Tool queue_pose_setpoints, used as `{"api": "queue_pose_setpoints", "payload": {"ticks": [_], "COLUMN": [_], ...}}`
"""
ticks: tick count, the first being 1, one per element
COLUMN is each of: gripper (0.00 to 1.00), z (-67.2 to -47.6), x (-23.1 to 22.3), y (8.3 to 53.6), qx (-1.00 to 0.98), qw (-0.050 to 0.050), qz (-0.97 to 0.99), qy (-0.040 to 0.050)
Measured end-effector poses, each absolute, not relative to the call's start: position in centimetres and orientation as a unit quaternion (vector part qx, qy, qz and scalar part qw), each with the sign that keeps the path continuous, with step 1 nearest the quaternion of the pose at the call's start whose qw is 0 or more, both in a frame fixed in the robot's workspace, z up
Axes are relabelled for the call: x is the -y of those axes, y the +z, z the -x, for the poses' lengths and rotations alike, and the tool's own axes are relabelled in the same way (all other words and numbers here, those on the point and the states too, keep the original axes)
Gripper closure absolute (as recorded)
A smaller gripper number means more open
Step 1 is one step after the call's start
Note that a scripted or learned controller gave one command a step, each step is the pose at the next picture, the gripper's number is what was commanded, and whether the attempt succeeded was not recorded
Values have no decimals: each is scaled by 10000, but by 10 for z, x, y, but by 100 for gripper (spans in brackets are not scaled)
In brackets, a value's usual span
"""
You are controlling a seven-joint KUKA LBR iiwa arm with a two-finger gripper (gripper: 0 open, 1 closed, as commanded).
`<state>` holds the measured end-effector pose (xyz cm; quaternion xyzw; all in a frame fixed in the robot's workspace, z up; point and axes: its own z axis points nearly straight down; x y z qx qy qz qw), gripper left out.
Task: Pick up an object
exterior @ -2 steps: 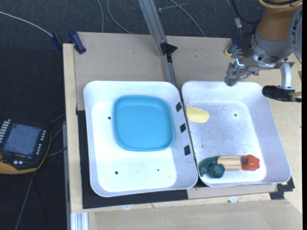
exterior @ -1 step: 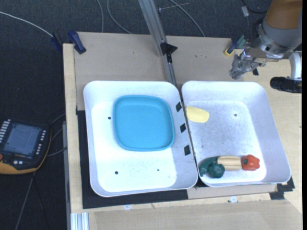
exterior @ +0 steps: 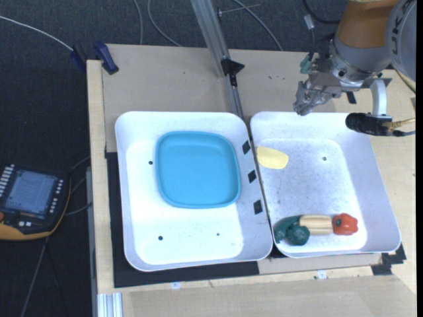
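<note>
Gripper (exterior: 305,106) hangs just past the far rim of the right bin (exterior: 380,197), above its far left part, and I cannot tell how it is set or whether it carries anything. Taking that right bin as the landmark and going near to far: along its near wall lie 3 small things in a row, a dark green piece (exterior: 293,232) at the left, a tan roll (exterior: 316,224) touching it, and a red piece (exterior: 344,224) at the right end. Farther in, against its left wall, lies a yellow piece (exterior: 271,158), alone and well apart from the others. That 1 looks light, smooth and somewhat rounded, so likely slippery; a hold across its narrow middle seems best. Left of this bin, the left bin (exterior: 132,177) carries a blue plate (exterior: 198,169).
</note>
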<state>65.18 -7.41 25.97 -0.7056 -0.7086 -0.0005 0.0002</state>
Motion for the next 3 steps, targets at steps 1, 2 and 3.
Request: {"api": "queue_pose_setpoints", "payload": {"ticks": [1, 2, 3], "gripper": [100, 100, 100], "z": [-630, -606, -577], "x": [21, -26, -71], "y": [246, 234, 235], "qx": [7087, 7086, 7085], "qw": [6, 5, 5], "qz": [7055, 7056, 7057], "qy": [-3, -3, -6]}}
